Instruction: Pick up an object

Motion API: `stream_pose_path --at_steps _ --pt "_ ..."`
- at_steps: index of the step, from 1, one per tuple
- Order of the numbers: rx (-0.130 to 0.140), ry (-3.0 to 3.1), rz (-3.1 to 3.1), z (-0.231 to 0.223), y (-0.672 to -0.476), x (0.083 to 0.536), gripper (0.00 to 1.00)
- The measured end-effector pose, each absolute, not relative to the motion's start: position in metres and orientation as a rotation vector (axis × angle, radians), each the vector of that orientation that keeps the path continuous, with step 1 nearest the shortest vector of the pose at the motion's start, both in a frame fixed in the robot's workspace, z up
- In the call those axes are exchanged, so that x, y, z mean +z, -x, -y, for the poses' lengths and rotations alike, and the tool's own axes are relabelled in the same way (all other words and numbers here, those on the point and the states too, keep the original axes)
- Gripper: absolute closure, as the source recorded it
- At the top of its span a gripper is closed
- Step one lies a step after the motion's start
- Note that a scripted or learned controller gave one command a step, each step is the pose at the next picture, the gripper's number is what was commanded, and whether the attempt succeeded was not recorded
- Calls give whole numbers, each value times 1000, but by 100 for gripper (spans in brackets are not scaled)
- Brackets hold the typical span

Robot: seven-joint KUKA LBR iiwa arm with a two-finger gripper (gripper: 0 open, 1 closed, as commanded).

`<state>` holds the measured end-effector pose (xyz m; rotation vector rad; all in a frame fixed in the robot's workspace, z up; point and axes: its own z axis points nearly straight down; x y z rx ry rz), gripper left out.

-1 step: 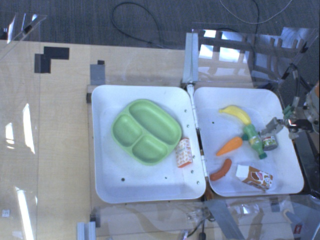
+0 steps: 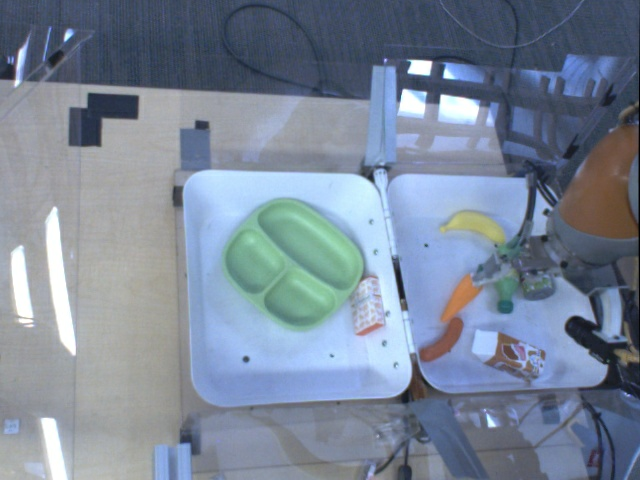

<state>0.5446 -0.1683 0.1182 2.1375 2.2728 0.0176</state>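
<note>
Carrot (image 2: 460,296) lies in the right bin (image 2: 440,203), just left of the tool (image 2: 503,271), which sits low near its top end. Honestly can't tell if the tool is apart or together. Risk: the banana (image 2: 475,226), the sausage (image 2: 442,340) and a small green thing (image 2: 507,291) crowd close, so a grab could nudge the carrot or catch a neighbour instead.

We see the arm (image 2: 600,193): a rounded orange band above a grey wrist section, black cables trailing along its far side, and a metallic gripper (image 2: 500,268) assembly with green-tipped parts at the left end.
</note>
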Motion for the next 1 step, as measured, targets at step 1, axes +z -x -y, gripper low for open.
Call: stream_pose_path --at_steps 1 --pt "64 -2161 -2279 182 -577 103 0"
